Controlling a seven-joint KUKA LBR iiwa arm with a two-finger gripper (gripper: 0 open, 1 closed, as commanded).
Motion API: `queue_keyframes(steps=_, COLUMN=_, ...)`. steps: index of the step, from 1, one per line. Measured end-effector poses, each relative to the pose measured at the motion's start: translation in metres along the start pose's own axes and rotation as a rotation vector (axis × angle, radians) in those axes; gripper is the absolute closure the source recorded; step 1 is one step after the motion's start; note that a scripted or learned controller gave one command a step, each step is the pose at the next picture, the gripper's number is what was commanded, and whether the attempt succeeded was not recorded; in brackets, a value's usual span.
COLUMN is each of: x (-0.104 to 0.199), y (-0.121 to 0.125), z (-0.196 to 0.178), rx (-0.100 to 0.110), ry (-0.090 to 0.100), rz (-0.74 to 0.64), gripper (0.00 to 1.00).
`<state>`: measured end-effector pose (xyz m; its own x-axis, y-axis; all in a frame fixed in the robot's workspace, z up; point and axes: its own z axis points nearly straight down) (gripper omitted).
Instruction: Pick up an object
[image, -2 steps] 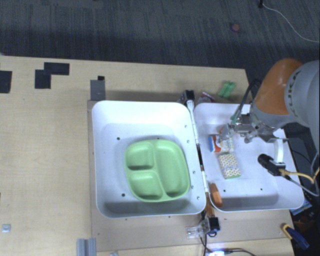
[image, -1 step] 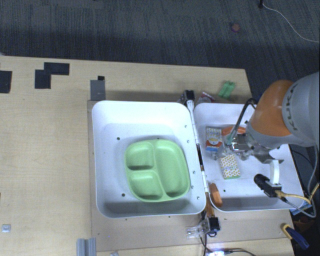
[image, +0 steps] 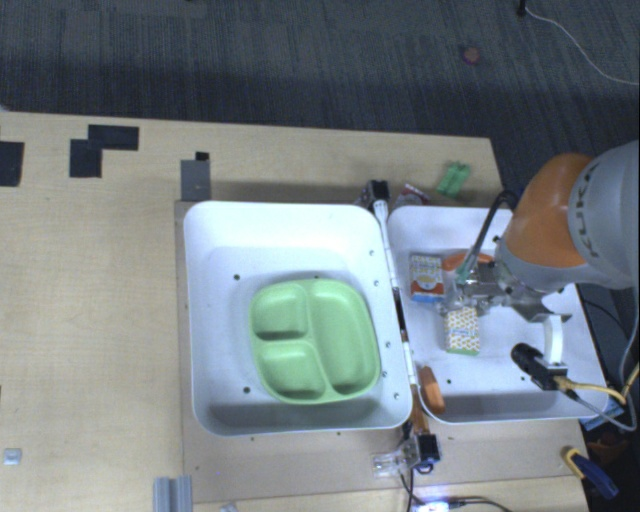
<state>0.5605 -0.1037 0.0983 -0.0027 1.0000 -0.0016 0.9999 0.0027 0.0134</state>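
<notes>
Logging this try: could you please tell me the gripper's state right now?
Gripper: in the right bin, over a small speckled packet; open or shut cannot be told.

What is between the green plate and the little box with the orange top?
In the camera view, the two bins' white rims lie between the green plate and the little box.

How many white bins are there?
2. The left bin holds a green divided plate. The right bin sits beside it, under the arm.

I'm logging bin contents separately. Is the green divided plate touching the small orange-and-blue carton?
Apart. The camera view shows the green divided plate in the left bin and the carton in the right bin, with both bin walls between them.
</notes>
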Motion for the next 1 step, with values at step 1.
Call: queue_keyframes(steps=1, x=0.0442, y=-0.039, z=-0.1161, rx=0.008, ry=0.002, rz=-0.001, gripper=1.0)
